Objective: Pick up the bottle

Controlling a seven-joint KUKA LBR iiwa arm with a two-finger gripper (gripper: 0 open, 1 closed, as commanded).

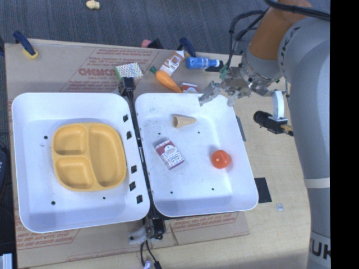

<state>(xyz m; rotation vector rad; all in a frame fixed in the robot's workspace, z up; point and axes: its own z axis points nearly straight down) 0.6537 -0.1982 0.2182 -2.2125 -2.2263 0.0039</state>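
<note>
The gripper [216,94] hangs over the far right corner of the right bin [241,192], at its rim, and its fingers stand apart with nothing between them. The blue bottle [201,63] lies on its side on the cardboard beyond that bin, just far of the gripper and apart from it. Left of the bottle lie a small white bottle with an orange label [171,64] and a toy carrot [166,80], with a small red and white packet [189,87] near the bin's far rim. Inside the right bin are an ice cream cone [183,120], a small red box [169,153] and an orange ball [220,159], all well apart from each other. The left bin [22,206] holds a yellow divided plate [88,155]. A green patterned sponge [129,70] sits beyond the gap between the bins.
</note>
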